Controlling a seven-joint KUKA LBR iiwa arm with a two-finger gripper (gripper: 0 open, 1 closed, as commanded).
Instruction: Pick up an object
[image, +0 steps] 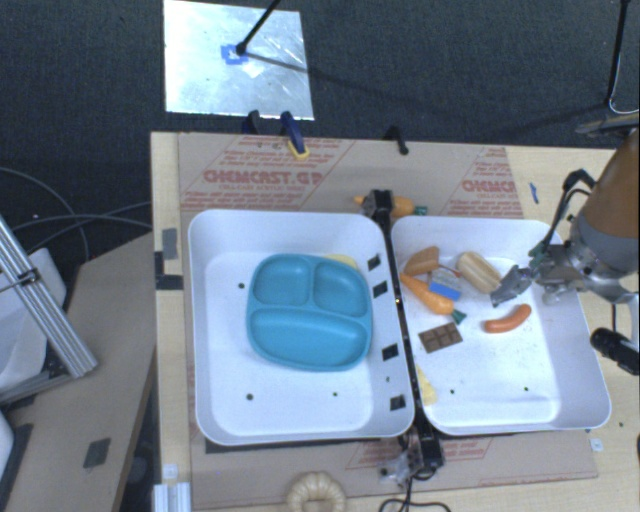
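Observation:
The right bin (560, 390) holds several toy foods. A tan bread roll (479, 270) lies near the back, with a brown pastry (422, 260) to its left. An orange carrot (430, 295) lies beside a small blue piece (446, 290). A brown chocolate bar (440, 337) sits in the middle, and an orange-red sausage (507, 320) to its right. My gripper (512, 284) hangs low over the bin, between the bread roll and the sausage, just above the sausage. Nothing shows in its grasp.
The left bin (215, 390) carries a blue divided plate (308, 310) with a yellow piece (345, 261) behind it. A yellow scrap (425, 385) lies at the right bin's left wall. An orange item (401, 207) sits on the clamp behind the bins.

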